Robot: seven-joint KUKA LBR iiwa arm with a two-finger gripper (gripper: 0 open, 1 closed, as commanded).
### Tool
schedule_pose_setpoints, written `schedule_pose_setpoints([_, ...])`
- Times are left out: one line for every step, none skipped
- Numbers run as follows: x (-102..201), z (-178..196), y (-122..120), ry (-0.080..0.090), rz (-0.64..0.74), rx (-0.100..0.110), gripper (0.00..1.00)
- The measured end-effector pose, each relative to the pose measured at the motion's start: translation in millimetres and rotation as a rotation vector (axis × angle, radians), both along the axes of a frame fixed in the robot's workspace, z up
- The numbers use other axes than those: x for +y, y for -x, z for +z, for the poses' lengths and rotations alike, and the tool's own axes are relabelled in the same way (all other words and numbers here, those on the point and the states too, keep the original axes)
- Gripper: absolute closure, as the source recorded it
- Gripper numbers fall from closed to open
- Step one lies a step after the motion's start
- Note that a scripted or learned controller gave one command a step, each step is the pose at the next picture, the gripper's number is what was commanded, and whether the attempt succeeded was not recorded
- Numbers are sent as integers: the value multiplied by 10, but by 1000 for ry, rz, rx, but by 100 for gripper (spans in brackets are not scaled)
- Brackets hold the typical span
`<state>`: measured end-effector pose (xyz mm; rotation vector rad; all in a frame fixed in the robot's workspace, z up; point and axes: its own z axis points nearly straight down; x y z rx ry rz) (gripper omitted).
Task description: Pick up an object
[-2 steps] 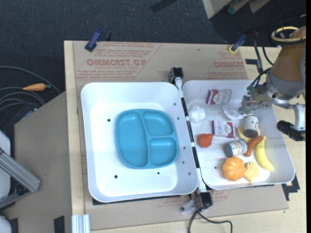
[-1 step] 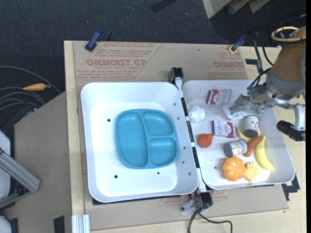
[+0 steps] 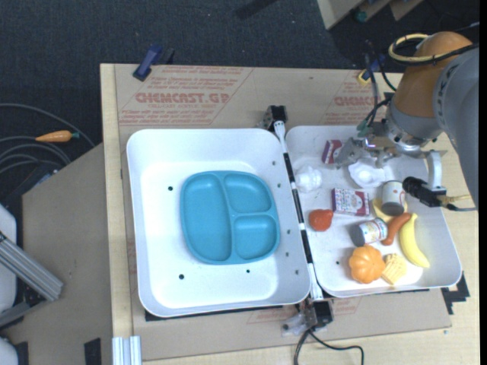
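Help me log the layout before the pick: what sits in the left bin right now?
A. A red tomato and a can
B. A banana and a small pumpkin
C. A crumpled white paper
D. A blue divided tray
D: the blue divided tray lies alone in the left bin, while the banana and the other small items are in the right bin.

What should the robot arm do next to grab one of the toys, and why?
Probably lower the gripper straight down a little. It hovers over the far part of the right bin, with a white crumpled item just beneath it and a small red-and-white packet beside it. Nothing visibly sits in the gripper, so a short descent toward the white item seems the likeliest way to grasp something.
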<state>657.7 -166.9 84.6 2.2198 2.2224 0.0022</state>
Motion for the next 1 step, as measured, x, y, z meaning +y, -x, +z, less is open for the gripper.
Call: schedule_pose_setpoints([-6,111,-8,3,1,-3,100])
